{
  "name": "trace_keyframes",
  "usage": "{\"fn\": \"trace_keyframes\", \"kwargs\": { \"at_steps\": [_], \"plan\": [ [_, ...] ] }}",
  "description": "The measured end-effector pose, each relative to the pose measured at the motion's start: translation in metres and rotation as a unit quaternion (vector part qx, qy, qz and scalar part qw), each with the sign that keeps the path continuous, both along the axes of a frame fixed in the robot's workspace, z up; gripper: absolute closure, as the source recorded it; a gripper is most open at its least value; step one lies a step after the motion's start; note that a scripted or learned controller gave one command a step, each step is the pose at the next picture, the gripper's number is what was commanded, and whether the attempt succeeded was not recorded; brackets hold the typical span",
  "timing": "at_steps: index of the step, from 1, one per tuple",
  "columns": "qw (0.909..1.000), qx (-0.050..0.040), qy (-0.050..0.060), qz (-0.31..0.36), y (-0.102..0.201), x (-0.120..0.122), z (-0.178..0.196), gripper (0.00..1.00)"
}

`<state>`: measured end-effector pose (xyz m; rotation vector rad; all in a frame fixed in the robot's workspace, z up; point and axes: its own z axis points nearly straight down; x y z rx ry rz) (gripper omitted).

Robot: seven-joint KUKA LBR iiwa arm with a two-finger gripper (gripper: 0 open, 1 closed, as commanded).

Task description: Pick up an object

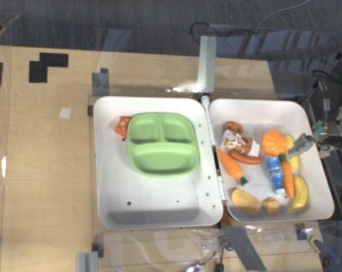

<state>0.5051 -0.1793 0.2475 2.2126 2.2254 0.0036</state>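
Bench (41, 169): tan wood lying under two white bins (154, 208), dark carpet behind.
Gripper (300, 146): reaching in at right edge; finger state unclear.

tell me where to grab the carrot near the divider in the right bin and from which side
Grip the carrot across its orange middle, coming straight down from above. It lies flat and slanted, with bare bin floor along both long sides, so jaws set across its narrow width should fit.

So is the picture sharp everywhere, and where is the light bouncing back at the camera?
In the camera view, the green divided plate and toy carrot look fairly sharp; the tool at the right bin's edge is soft and hard to read. Glare gleams off the metal post between the bins, and a soft shadow pools along the left bin's near wall.
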Motion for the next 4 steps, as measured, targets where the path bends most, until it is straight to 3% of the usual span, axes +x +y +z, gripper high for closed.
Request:
{"fn": "trace_keyframes", "kwargs": {
  "at_steps": [1, 2, 3, 4],
  "plan": [
    [1.0000, 0.0005, 0.001, -0.009, -0.003, 0.024, -0.141, 0.00],
    [1.0000, -0.0006, -0.005, -0.008, -0.003, 0.029, -0.125, 1.00],
    [1.0000, -0.0002, -0.004, -0.008, -0.003, 0.029, -0.125, 0.00],
    [1.0000, -0.0022, -0.006, 0.002, -0.007, 0.049, -0.157, 0.00]
  ]
}}
